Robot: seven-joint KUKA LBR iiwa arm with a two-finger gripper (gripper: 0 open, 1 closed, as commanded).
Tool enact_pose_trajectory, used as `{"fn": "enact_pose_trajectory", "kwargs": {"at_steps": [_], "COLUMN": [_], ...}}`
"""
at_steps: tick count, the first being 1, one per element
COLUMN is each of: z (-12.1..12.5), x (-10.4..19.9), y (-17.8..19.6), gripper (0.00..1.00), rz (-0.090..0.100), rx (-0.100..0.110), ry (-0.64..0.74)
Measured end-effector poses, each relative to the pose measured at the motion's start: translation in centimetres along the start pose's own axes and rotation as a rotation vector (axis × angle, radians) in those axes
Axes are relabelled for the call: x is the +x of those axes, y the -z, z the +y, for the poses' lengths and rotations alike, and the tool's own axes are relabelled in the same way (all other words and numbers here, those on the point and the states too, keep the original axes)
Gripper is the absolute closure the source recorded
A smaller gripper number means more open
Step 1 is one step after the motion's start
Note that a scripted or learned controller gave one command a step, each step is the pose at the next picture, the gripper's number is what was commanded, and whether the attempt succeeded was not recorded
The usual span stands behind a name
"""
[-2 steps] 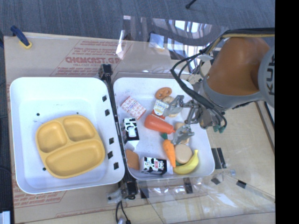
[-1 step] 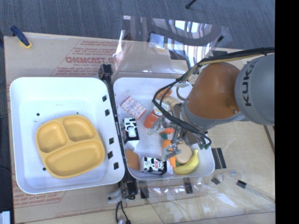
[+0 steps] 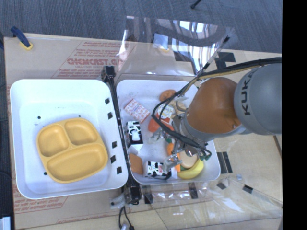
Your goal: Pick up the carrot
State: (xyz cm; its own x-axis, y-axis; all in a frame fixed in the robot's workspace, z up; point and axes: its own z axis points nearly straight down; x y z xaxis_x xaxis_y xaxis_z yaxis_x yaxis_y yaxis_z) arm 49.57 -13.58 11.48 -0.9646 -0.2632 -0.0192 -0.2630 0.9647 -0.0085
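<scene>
1. Camera view: the desk [image 3: 57,61] carries two shallow white bins side by side. The left bin [image 3: 29,99] holds a yellow divided plate [image 3: 72,150], lying flat near its middle.
2. The right bin [image 3: 144,87] holds a jumble of small things. The grey arm [image 3: 256,99] with its orange band [image 3: 213,107] reaches in from the right and hangs over this bin's right half.
3. The pincer [image 3: 178,150] sits low among the clutter, below the orange band; whether it is apart or together cannot be told, as the wrist and cables hide it.
4. The carrot [image 3: 154,125] appears as an orange piece just left of the pincer, partly hidden; its full outline cannot be made out.
5. A banana [image 3: 191,170] lies at the bin's lower right corner, near a black-and-white cow toy [image 3: 157,169] and an orange-brown bread piece [image 3: 136,164].
6. A pink patterned packet [image 3: 137,109] lies in the bin's upper left part, above a black-and-white box [image 3: 134,131].
</scene>
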Motion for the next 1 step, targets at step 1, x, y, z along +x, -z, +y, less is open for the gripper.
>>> {"fn": "enact_pose_trajectory", "kwargs": {"at_steps": [1], "z": [-2.42], "x": [0.51], "y": [-0.41], "gripper": [0.0], "rz": [-0.007], "rx": [-0.008], "ry": [-0.328]}}
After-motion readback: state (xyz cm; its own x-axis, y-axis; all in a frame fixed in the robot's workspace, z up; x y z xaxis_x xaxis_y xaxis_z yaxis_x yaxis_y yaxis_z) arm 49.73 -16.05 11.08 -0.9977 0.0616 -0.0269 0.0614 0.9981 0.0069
